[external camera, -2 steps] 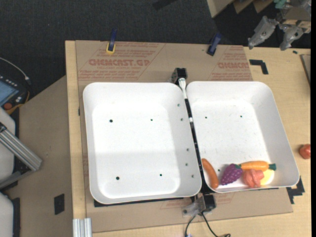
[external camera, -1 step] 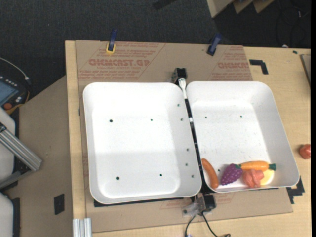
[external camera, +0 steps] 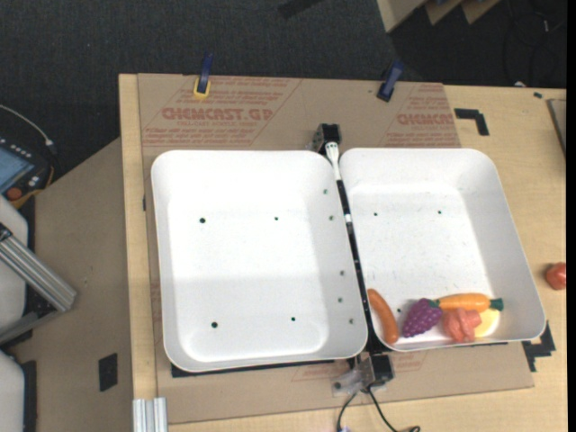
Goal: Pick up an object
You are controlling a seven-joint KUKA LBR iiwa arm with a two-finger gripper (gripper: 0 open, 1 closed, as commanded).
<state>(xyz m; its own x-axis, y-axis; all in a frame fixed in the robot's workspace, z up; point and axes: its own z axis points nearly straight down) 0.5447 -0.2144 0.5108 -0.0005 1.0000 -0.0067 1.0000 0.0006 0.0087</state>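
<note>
Toy foods of smooth plastic are clustered in the lower right of the frame, inside the right shallow white bin (external camera: 504, 214): one orange sausage-shaped piece (external camera: 382, 316), one knobbly purple grape bunch (external camera: 421, 318), one orange carrot (external camera: 468, 301), one red piece (external camera: 459, 325). The gripper's jaw state cannot be told.

Two shallow white plastic bins are set side by side: left bin (external camera: 180, 241), right bin (external camera: 504, 232). Along the right bin's near edge lie an elongated orange toy sausage (external camera: 382, 316), a purple toy grape bunch (external camera: 421, 317) and an orange toy carrot (external camera: 468, 302), left to right.
</note>
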